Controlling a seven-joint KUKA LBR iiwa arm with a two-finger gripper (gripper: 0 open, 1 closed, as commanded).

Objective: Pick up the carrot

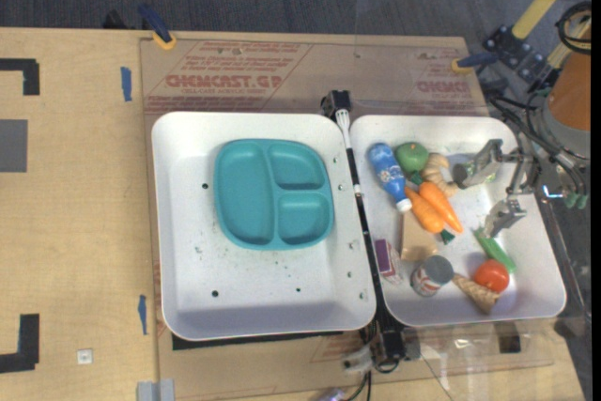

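Nearest the camera, along the front of the right bin (549,291), lie a small tin can (433,276) on its side, a pale cone-shaped piece (479,296) and a red tomato (491,275). The tomato touches the cone. A green stick-like item (492,249) sits just behind the tomato. A small purple block (383,256) rests at the bin's left wall, beside the can.

Further back, near the middle of the right bin, lies the carrot (437,208), orange, on its side, pointing toward the front right. It lies free on the bin floor, apart from the gripper. A blue bottle (388,174) lies just left of it, tilted, white cap toward the front. A green round fruit (411,156) sits behind the carrot, with a tan item (436,167) next to it.

The gripper (497,186) is at the right side of the same bin, to the right of the carrot. Its two metal fingers (485,160) are spread apart, with nothing between them.

The left bin (178,230) holds a teal divided plate (275,192), flat, in its centre.

Farthest back, a cardboard sheet (235,70) lies under both bins, held by blue clamps (156,25).
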